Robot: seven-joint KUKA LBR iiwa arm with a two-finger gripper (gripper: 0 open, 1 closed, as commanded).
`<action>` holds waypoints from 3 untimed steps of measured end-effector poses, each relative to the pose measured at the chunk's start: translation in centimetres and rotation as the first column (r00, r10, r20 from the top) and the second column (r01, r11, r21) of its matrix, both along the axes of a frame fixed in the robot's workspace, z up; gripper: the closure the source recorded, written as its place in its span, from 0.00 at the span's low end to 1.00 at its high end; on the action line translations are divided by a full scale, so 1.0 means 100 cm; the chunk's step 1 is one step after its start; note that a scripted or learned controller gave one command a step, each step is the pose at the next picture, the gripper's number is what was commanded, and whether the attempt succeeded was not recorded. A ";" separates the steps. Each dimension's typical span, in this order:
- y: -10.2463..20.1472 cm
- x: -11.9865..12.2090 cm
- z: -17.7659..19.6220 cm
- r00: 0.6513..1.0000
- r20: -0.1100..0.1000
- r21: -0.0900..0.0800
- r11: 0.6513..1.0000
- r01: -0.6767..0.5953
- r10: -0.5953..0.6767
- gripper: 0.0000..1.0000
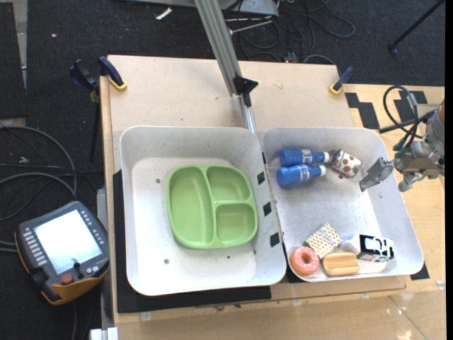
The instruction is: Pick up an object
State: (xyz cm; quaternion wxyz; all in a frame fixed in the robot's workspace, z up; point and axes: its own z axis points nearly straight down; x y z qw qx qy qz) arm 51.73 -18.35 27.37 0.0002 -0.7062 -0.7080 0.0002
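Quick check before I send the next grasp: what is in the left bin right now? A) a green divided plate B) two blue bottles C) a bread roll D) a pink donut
A: the green divided plate lies in the left bin, while the blue bottles, donut and bread roll sit in the right bin.

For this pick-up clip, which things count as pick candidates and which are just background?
Job: two blue plastic bottles; pink-iced doughnut; tan bread roll; checkered flat wafer; end effector at the right bin's rim.
Lying about: green divided plate; orange-rimmed teach pendant; orange clamps.
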 end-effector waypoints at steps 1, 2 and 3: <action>0.000 0.000 0.000 1.000 0.000 0.000 1.000 0.001 -0.001 0.00; 0.007 -0.006 -0.048 1.000 -0.004 0.001 1.000 0.002 -0.002 0.00; 0.010 -0.005 -0.112 1.000 -0.007 0.002 1.000 0.003 -0.003 0.00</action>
